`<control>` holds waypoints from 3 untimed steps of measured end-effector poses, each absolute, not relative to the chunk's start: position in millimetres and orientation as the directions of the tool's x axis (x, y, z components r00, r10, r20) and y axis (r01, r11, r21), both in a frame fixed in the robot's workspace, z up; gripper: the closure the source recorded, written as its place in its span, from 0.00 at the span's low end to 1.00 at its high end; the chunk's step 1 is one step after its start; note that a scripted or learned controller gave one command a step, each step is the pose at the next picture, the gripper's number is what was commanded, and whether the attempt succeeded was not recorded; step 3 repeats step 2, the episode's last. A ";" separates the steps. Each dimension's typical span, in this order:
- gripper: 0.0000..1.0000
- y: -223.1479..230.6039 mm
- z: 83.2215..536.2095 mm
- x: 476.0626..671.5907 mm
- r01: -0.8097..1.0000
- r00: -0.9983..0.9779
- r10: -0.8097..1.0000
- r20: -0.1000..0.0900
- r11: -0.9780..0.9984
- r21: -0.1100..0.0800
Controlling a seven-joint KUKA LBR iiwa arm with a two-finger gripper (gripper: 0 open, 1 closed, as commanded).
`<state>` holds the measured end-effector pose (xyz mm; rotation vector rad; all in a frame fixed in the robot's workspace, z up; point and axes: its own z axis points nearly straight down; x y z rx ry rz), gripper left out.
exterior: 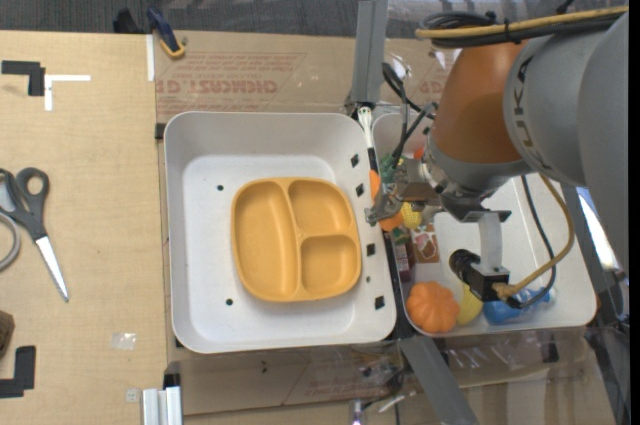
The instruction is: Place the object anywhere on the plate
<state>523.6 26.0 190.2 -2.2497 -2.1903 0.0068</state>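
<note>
A yellow plate [296, 238] with three compartments lies in the left white bin [190, 213]. My gripper [392, 203] is down at the left edge of the right bin [560, 313], just beside the wall that separates the two bins. Small orange and yellow objects [408, 213] crowd right around the gripper's tip; whether any of them is held is hidden by the wrist. The grey arm with its orange band [480, 113] covers most of the right bin.
At the front of the right bin lie a round orange fruit [432, 306], a yellow piece [468, 305] and a blue object [512, 309]. Scissors [35, 223] rest on the bench far left. Cables hang around the wrist.
</note>
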 end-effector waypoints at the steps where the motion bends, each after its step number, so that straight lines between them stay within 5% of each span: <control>1: 1.00 84.9 226.1 498.6 0.961 -0.278 0.961 -0.001 0.278 -0.002; 2: 0.00 84.6 226.2 498.7 0.961 -0.278 0.961 -0.001 0.278 -0.002; 3: 0.00 84.6 226.2 498.7 0.961 -0.278 0.961 -0.001 0.278 -0.002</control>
